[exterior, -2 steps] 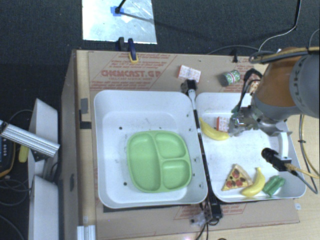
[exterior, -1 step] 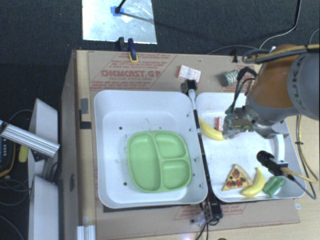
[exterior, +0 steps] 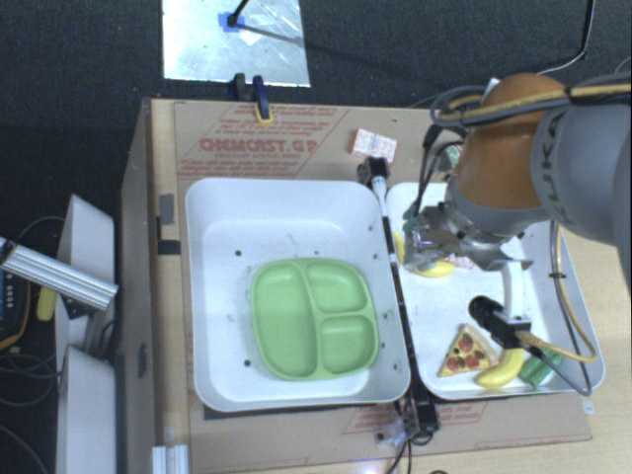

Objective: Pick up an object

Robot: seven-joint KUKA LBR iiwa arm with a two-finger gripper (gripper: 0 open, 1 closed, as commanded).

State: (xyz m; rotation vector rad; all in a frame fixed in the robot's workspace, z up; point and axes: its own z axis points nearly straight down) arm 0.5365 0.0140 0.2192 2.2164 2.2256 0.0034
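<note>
The right white bin (exterior: 583, 316) holds several toys. A pizza slice (exterior: 462, 352) lies near its front edge, with a yellow banana (exterior: 502, 368) and a small green piece (exterior: 539, 371) just to its right. A yellow object (exterior: 434, 269) lies at the bin's left side, partly hidden under the gripper. My gripper (exterior: 422, 247) hangs low over that left side, right above the yellow object. The grey arm with its orange band (exterior: 504, 156) covers the back of this bin.
The left white bin (exterior: 217, 215) holds a green divided plate (exterior: 314, 317). A black divider strip (exterior: 391, 265) runs between the two bins. The bins rest on a brown cardboard sheet (exterior: 276, 141) with a small white tag (exterior: 373, 144) on it.
</note>
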